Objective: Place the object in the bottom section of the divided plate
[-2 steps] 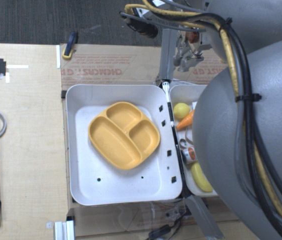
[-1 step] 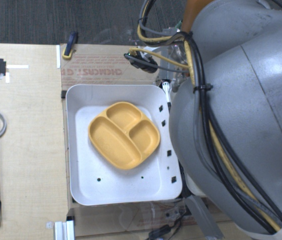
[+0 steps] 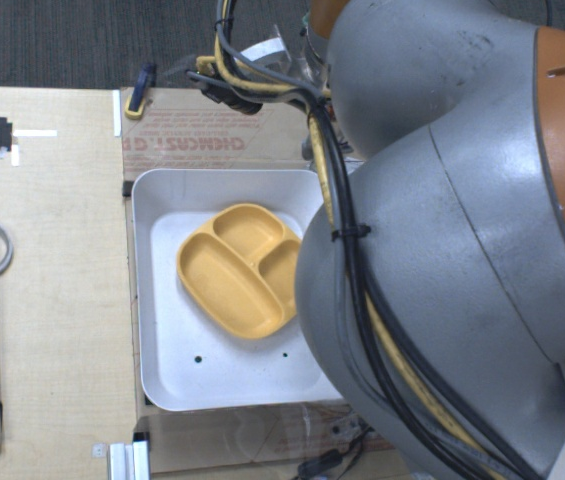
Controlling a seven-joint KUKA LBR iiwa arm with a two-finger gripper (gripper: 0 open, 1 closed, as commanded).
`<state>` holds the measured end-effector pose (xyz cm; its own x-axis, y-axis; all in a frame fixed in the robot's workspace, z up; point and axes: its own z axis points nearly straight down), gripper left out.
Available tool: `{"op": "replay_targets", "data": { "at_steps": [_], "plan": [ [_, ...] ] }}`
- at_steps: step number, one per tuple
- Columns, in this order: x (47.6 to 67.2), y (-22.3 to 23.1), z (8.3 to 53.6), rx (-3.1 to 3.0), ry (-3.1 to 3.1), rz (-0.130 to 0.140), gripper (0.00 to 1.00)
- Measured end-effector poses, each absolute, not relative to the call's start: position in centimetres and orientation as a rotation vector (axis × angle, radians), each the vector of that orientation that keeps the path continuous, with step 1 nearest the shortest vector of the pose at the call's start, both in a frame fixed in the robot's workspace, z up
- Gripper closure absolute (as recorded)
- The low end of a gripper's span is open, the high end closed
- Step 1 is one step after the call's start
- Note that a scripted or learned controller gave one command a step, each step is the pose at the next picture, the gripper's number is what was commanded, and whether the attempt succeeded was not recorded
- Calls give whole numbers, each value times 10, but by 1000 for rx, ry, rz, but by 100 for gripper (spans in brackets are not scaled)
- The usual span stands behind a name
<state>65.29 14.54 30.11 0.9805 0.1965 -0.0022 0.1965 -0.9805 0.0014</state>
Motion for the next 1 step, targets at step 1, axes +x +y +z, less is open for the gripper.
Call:
{"op": "replay_targets", "data": {
  "at_steps": [1],
  "plan": [
    [623,-9,360,3123,321,-9,100]
  ]
}}
